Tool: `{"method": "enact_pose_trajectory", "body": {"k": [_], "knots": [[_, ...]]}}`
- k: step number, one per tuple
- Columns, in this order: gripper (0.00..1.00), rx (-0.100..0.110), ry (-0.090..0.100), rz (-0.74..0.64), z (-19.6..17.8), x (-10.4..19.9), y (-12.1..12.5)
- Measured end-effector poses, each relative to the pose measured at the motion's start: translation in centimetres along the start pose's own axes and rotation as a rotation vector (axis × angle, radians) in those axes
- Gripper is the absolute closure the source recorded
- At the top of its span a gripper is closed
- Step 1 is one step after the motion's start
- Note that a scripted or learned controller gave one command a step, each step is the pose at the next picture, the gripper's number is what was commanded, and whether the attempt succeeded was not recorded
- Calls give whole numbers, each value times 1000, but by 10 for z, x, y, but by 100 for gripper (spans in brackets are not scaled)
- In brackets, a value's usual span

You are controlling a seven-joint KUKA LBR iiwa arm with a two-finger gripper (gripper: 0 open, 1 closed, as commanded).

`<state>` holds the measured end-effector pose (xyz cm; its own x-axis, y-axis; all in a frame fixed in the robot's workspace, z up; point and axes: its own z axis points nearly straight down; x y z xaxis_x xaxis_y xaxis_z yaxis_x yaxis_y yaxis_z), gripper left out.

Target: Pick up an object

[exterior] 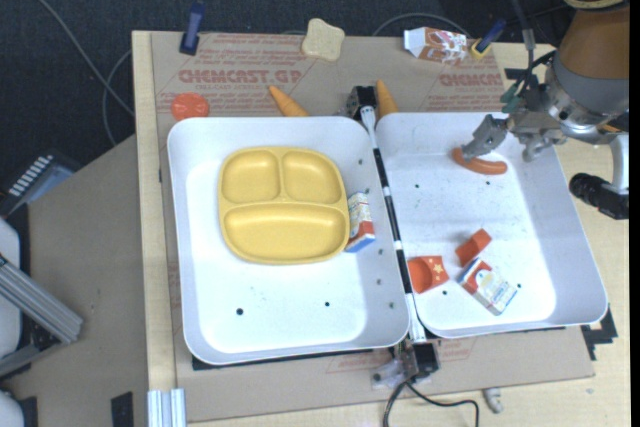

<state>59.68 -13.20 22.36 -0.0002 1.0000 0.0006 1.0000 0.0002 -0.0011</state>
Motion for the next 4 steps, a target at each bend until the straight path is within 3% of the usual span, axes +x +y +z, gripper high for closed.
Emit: {"method": "enact_pose_trajectory", "body": {"k": [1, 2, 3, 4], "knots": [[0, 3, 0, 2, 91, -17, -80], [0, 2, 1, 0, 140, 3, -65], [100, -1, 0, 1, 129, 2, -64], [0, -1, 0, 1, 130, 2, -64]]}}
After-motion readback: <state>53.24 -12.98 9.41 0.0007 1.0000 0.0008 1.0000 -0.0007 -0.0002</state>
